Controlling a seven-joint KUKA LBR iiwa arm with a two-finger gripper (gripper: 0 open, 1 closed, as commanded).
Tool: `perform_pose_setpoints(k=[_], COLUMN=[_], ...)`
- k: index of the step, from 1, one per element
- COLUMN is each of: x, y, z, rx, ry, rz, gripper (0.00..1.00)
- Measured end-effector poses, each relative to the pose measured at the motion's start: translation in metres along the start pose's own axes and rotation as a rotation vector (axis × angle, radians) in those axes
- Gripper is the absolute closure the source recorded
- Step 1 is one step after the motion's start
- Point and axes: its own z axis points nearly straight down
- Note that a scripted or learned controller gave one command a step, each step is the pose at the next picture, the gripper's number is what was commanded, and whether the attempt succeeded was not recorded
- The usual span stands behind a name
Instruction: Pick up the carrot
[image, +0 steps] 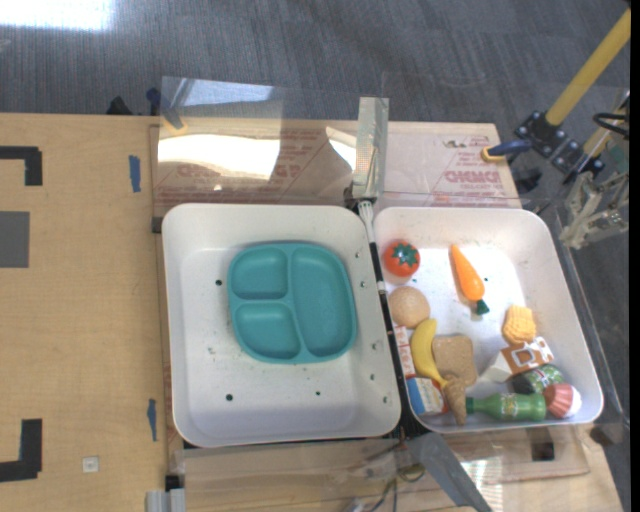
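The carrot (467, 274) is a small orange toy with a green stub at its near end. It lies in the upper middle of the right bin (530, 232), pointing away from me and slightly left. It rests on the bin floor apart from the other items, with bare white floor around it. A red tomato (401, 259) sits to its left and a yellow corn piece (518, 325) to its lower right.
The right bin also holds a bread roll (408, 305), a banana (425, 350), a toast slice (455, 355), a green bottle (510, 406) and an orange-white carton (527, 355). A teal divided plate (293, 300) lies in the left bin (190, 330).
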Motion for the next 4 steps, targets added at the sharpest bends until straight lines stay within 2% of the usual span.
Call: perform_pose_setpoints(k=[1, 2, 3, 4], x=[0.012, -0.025, -0.036, -0.021], y=[0.015, -0.010, 0.017, 0.058], z=[0.148, 0.014, 0.177, 0.046], rx=[-0.013, -0.001, -0.015, -0.002], ry=[0.020, 0.002, 0.027, 0.000], rz=[0.217, 0.405, 0.399, 0.509], gripper=[1.00, 1.00, 1.00, 1.00])
